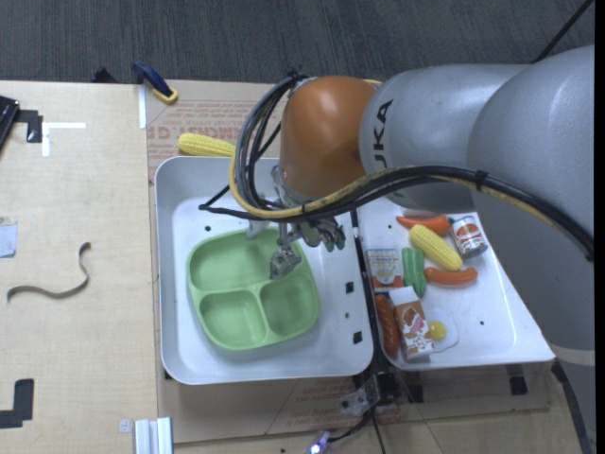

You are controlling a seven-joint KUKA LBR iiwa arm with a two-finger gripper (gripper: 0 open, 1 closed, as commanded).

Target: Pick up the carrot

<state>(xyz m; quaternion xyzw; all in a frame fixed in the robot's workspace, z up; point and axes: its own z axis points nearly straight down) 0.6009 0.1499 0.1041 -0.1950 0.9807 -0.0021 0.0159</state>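
Currently claw [284,258] hangs over green divided plate [251,293], finger state impossible to tell; carrot [450,275] lies in the other bin, right of the plate beside a corn cob [434,246] — best approached along its length.

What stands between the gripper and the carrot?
The gripper hangs over the green divided plate in the left white bin. The orange carrot lies in the right white bin, so the bins' adjoining walls lie between them.
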